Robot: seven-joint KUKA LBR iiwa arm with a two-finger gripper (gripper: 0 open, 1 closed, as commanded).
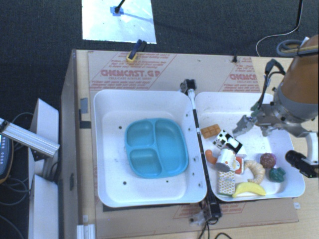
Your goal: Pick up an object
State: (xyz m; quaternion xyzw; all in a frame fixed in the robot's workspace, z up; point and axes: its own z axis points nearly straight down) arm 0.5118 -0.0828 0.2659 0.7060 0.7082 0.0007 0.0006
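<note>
My gripper [254, 124] hangs over the upper middle of the right bin [289, 142], above bare white floor. Just below and left of it lie a black-and-white cow toy [229, 142] and an orange waffle piece [210, 131]. Lower in the bin are an orange and white toy [227, 160], a pale checkered block [226, 182], a yellow banana [249, 189], a tan shrimp-like piece [257, 171], a maroon ball [268, 160] and a dark green item [277, 174]. Nothing is seen in the gripper.
The left bin [112, 108] holds a blue divided plate [156, 147]. A rail [197, 133] separates the two bins. The grey and orange arm [299, 88] comes in over the right bin's far right corner.
</note>
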